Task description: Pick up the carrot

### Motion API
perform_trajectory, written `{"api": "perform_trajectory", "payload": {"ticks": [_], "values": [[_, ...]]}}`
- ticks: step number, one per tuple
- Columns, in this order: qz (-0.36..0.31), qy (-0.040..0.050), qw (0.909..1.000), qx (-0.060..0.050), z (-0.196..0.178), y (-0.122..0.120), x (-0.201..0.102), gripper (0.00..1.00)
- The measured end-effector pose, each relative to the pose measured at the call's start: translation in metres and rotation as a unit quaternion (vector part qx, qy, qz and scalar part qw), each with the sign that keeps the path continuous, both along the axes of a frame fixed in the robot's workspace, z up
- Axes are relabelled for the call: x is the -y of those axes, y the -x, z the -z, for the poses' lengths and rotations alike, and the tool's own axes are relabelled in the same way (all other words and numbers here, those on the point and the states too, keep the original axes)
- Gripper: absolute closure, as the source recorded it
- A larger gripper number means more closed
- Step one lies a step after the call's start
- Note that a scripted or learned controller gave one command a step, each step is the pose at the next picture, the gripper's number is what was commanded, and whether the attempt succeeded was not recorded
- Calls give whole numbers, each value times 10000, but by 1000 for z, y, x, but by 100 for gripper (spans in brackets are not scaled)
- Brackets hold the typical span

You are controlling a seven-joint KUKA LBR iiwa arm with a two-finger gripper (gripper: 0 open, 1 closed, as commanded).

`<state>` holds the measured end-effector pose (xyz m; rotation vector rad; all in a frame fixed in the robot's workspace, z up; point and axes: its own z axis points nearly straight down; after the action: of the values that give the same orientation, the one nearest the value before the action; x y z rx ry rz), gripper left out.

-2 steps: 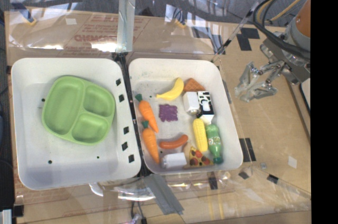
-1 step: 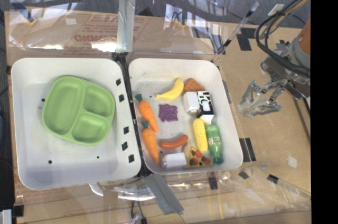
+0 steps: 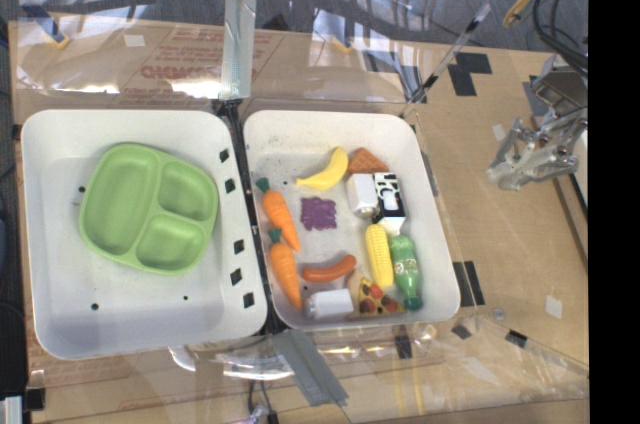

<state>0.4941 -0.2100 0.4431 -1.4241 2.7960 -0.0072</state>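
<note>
Carrots (image 3: pixel 279 216) and (image 3: pixel 286 272) along right bin's (image 3: pixel 425 174) left wall, likely light, rigid, slick plastic, best pinched mid-body across the width; end effector (image 3: pixel 530 157) well apart over surface (image 3: pixel 500 242), opening unreadable.

Red printed lettering (image 3: pixel 178 64) stood on the cardboard sheet (image 3: pixel 120 62) behind the left bin, seen upside down under a clear plastic film; it was too blurred and glare-struck to make out any word. A small black-and-white carton (image 3: pixel 389 195) in the right bin carried dark markings on its face, too small to read. No other text, number or sign could be read anywhere on the bench.
</note>
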Motion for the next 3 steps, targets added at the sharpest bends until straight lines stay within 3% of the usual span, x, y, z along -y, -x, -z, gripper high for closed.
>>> {"api": "perform_trajectory", "payload": {"ticks": [1,2,3], "values": [[-1948,-15,9808,-38,65,17,0,100],[-2837,4,9589,-16,33,13,0,100],[-5006,-3,8656,-32,46,12,0,100]]}}
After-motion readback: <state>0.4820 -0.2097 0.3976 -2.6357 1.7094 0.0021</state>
